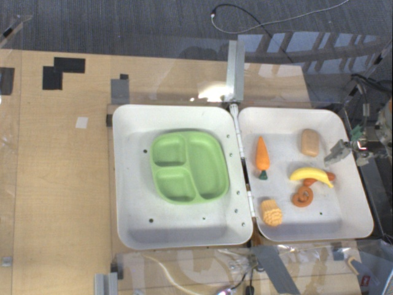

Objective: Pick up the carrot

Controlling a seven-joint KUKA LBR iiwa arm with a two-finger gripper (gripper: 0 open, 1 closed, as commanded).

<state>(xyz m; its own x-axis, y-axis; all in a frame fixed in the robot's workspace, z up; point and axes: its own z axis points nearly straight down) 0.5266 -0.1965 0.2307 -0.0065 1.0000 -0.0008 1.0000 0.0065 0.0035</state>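
The left shallow white bin [126, 183] holds one thing: a light-green plastic plate with three compartments [187, 167], lying flat near the middle, its two small wells toward twelve o'clock and nothing in any of them. It looks like a place meant to receive food, though the task asks only for a lift.

The right shallow white bin [279, 125] carries all the toy food, spread loosely and well apart — likely so each piece can be taken alone. The orange plastic carrot with a dark green stub [262, 156] lies at the bin's nine o'clock side, near the wall shared with the left bin, tip pointing to twelve o'clock, stub to six. At six o'clock from it sits a yellow knobbly corn piece [271, 212]. Toward three o'clock lie an orange-red ring-shaped piece [302, 196], a yellow banana [311, 176] touching a small red piece [330, 177], and, at the bin's one o'clock, a tan bread-like block [310, 142].

The grey claw [339, 151] hangs over the bin's three o'clock rim, well apart from the carrot — it grips nothing, and whether it is spread or closed I cannot tell.
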